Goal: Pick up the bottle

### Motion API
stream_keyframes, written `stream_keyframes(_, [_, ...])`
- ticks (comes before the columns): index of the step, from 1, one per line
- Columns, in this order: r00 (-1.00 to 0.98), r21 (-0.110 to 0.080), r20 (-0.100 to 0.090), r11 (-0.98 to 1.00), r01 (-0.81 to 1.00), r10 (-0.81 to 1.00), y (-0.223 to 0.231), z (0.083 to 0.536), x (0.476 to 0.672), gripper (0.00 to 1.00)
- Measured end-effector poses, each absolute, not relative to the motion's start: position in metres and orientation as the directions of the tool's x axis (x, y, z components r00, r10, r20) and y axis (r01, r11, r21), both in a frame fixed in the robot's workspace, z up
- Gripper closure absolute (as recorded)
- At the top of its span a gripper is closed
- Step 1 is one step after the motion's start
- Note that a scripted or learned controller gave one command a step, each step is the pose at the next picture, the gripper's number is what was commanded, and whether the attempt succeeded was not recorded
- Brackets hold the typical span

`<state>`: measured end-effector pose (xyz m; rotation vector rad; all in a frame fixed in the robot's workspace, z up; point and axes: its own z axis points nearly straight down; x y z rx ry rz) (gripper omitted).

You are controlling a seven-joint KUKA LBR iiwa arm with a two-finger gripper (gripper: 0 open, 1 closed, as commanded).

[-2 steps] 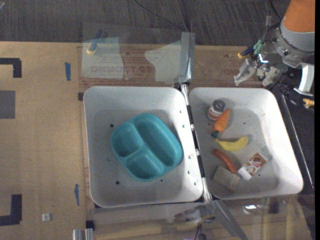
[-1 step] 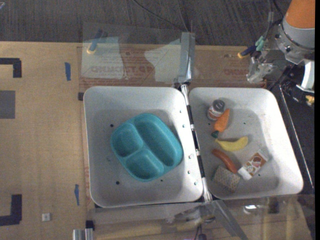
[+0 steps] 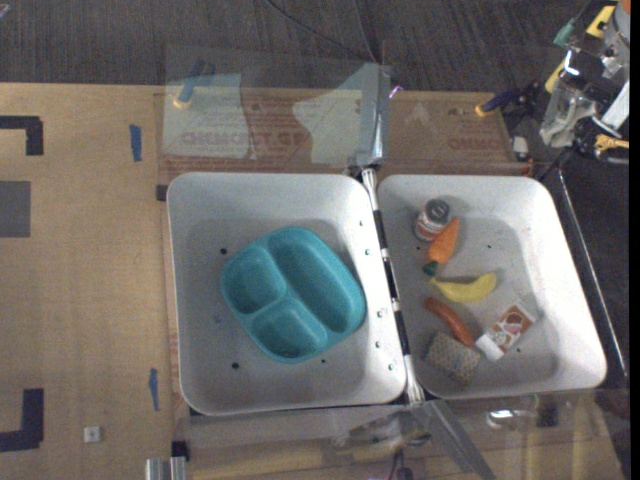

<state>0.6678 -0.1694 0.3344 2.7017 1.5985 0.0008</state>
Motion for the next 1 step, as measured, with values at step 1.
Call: stream_keyframes(1, [0.429, 0.002, 0.0, -0.429, 0.904, 0.904, -0.0619, 0.4081, 0.6666, 1.0])
